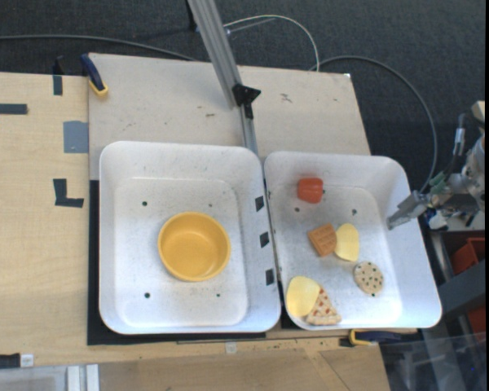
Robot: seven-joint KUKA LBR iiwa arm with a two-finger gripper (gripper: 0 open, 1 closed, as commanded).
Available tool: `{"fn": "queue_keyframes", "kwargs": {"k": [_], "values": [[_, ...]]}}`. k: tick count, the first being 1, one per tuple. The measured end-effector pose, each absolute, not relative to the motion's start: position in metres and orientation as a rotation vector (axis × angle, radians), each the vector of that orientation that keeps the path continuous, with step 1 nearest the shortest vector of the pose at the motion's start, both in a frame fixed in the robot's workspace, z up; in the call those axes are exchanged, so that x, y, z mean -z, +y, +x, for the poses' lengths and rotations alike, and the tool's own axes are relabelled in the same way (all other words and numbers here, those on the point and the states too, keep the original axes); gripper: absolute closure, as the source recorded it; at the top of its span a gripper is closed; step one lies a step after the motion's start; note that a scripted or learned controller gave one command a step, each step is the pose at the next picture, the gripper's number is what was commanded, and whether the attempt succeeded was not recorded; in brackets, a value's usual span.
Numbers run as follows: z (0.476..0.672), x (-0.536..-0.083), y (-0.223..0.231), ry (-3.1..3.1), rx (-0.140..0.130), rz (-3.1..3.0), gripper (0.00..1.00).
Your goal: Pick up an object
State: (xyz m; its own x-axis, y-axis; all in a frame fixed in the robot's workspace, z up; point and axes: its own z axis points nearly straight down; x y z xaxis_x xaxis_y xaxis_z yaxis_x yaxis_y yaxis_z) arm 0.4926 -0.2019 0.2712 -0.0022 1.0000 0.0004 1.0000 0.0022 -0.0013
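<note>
One yellow bowl point(194, 245), six food pieces; end effector point(407, 210) grip state perhaps unreadable

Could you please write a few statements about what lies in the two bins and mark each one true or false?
1. The yellow bowl sits in the left bin. True.
2. The red object lies in the left bin. False: it lies in the right bin, near its far end.
3. The speckled cookie rests inside the yellow bowl. False: it lies on the floor of the right bin.
4. The pizza slice lies at the near edge of the right bin, touching a yellow piece. True.
5. The gripper holds the brown block. False: the block lies in the right bin, apart from the gripper.
</note>
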Motion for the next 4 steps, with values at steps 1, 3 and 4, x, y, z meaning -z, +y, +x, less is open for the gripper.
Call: {"fn": "queue_keyframes", "kwargs": {"k": [1, 3, 4], "values": [[0.493, -0.271, -0.202, -2.223, -0.001, -2.218, 0.0], [0.493, -0.147, -0.186, -2.217, -0.006, -2.215, 0.0], [0.491, -0.093, -0.185, -2.218, -0.006, -2.216, 0.0]]}}
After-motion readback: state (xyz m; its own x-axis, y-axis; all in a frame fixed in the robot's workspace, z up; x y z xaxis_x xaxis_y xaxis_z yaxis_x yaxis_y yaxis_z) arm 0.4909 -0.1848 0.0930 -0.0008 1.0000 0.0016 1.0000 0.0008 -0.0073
